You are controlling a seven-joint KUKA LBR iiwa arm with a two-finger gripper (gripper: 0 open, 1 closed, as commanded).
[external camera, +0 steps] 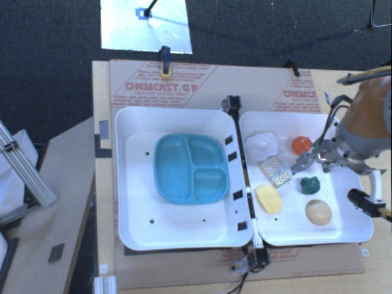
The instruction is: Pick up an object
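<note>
The right bin (352, 231) holds several small objects: a white lump (260, 143), a red ball (301, 144), a checkered block (275, 171), a yellow piece (268, 198), a dark green piece (309, 185) and a beige egg-shaped thing (318, 212). My gripper (305, 161) hangs over this bin, between the red ball and the green piece and just right of the checkered block. No object shows in its grasp. The grey arm with its orange band (367, 112) comes in from the right.
The left bin (131, 225) holds a blue divided plate (191, 168). A black-clipped divider (239, 164) runs between the bins. Cardboard lies under both bins, and a metal rail (21, 164) sits at the far left.
</note>
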